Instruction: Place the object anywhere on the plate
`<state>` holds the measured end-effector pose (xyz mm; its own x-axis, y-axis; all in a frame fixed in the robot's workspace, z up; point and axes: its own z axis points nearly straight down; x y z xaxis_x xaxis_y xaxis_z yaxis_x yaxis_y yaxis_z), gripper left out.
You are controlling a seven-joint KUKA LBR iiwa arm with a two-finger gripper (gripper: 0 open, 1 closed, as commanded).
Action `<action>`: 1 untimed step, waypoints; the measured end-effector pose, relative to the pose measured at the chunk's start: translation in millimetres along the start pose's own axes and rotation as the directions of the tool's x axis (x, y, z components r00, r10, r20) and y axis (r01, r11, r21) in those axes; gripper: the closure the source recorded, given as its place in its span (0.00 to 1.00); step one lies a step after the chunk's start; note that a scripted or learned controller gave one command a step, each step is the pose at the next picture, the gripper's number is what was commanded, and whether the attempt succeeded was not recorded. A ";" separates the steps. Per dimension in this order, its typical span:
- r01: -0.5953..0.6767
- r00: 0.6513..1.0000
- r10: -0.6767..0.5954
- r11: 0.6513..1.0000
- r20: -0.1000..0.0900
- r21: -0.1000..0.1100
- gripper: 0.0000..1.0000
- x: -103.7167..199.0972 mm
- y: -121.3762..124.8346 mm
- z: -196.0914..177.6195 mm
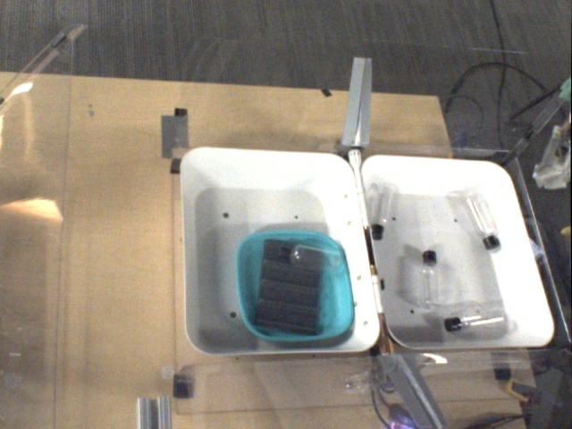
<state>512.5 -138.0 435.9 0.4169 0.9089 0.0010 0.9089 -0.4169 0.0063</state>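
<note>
Since the wooden desk [107, 266] carries everything, I read the scene from it downward in size. Two shallow white bins sit on it side by side, edges touching, so that a transfer between them stays short.

Left bin [206, 186]: holds a teal plate [338, 284], set toward the near right corner. On the plate lies a dark ridged block [286, 298], lengthwise and slightly tilted, covering most of the plate's middle. Near the block's far end I see a small pale glint with a dark spot [293, 254]. It may be a vial resting there, but it is too blurred to say.

Right bin [529, 239]: holds several clear vials with black caps, scattered well apart, which I judge leaves room for a grasp on each. One lies toward the far right [483, 217]. Another is near the centre [427, 275]. A third is by the near wall [469, 323], and a fourth is close to the wall shared with the left bin [380, 208].

Task object: I take it to be one of these vials, so by my reading most candidates are in the right bin, apart from the plate. If the glint is a vial, one placement is already made.

End effector: I cannot tell whether it is spread, pressed together, or pinching anything.
</note>
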 end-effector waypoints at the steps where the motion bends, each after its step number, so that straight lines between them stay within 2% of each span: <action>1: 0.064 0.998 -0.064 0.998 -0.001 -0.003 1.00 59.9 1.3 -0.3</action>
<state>538.6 -84.1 436.2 0.3579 0.9338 0.0018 0.9337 -0.3579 0.0089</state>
